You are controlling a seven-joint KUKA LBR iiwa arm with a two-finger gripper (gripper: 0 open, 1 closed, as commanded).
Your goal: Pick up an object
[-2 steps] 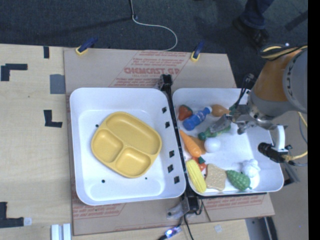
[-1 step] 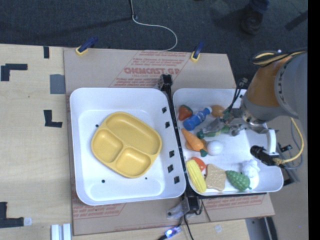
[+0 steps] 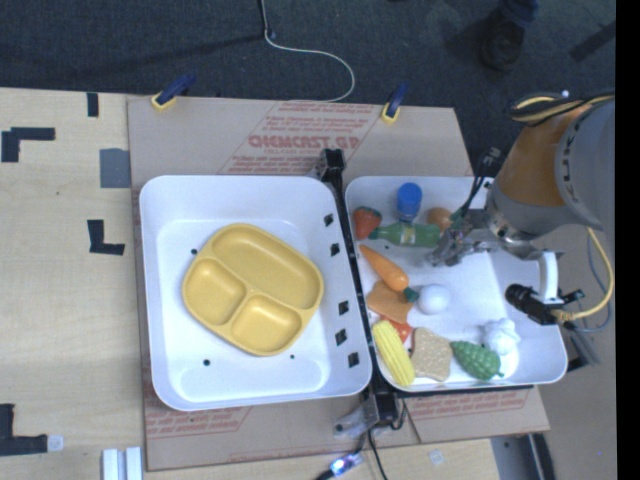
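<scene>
The arm (image 3: 545, 173) is reaching in from the right of the frame, its orange band sitting above the wrist, and the hand (image 3: 452, 245) is hanging low over the right bin (image 3: 530, 368), near the middle of that bin's upper half. Whether the hand is apart or together I cannot tell; the tips are too dark and small. Nothing is showing between them.

The right bin is lying right of centre and is holding a crowd of toy food. A green bottle (image 3: 405, 234) is lying on its side just left of the hand, with a blue cup (image 3: 408, 200) above it. A carrot (image 3: 384, 266) is lying slantwise near the bin's left wall, and a white ball (image 3: 434, 299) is resting just right of its lower end. Along the lower edge, a corn cob (image 3: 392, 352) is lying at the left, a slice of bread (image 3: 432, 354) beside it, and a green vegetable (image 3: 475, 359) further right.

The left bin (image 3: 170, 298) is holding a yellow tray (image 3: 252, 288) with three compartments, lying tilted at its centre. Both bins are sitting on cardboard (image 3: 290, 138) on the tabletop (image 3: 60, 298).
</scene>
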